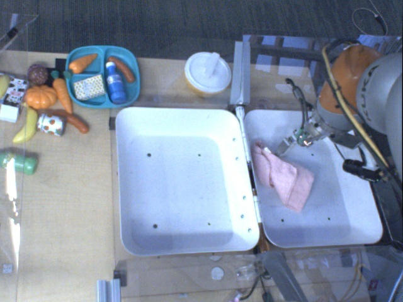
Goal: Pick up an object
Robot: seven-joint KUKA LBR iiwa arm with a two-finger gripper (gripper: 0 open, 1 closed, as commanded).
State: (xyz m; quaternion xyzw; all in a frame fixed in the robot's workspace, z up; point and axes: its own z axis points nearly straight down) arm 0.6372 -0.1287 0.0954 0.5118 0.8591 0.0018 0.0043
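A crumpled pink cloth (283,176) lies in the right white bin (340,225), against its left wall. My gripper (291,142) hangs over the same bin, just above and to the right of the cloth's upper corner, tilted down toward it. Nothing is seen held in it. The grey arm with its orange band (352,68) reaches in from the right.
The left white bin (182,231) stands beside the right one. On the bench at the left sit a teal divided plate (94,102) with toy food, loose toy vegetables, a banana (26,128) and a green bottle (22,163). A yellow lidded cup (208,73) stands behind the bins.
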